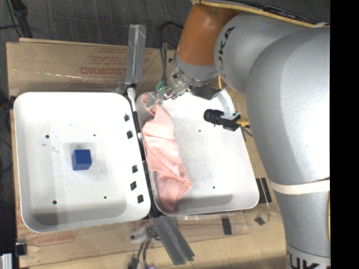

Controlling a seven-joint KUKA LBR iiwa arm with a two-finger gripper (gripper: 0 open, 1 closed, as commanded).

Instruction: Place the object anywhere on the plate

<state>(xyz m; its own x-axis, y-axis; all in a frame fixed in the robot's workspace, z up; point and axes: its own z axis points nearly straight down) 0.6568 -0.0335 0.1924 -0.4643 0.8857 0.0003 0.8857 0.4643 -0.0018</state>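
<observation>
The two-finger gripper stood at the top of the crumpled pink cloth in the right white bin, its grip state undeterminable. In my judgement, placement remained undone.

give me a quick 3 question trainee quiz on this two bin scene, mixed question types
1. True or false: the blue cube lies in the same bin as the pink cloth.
2. Multiple choice: the pink cloth lies along which side of the right bin? A) its left wall, beside the divide between the bins B) its right wall C) its middle
3. Fill in: the pincer is at the ____ end of the cloth, as seen in the camera view.

Key
1. False: the cube sits in the left bin, the cloth in the right bin.
2. A
3. top
</observation>
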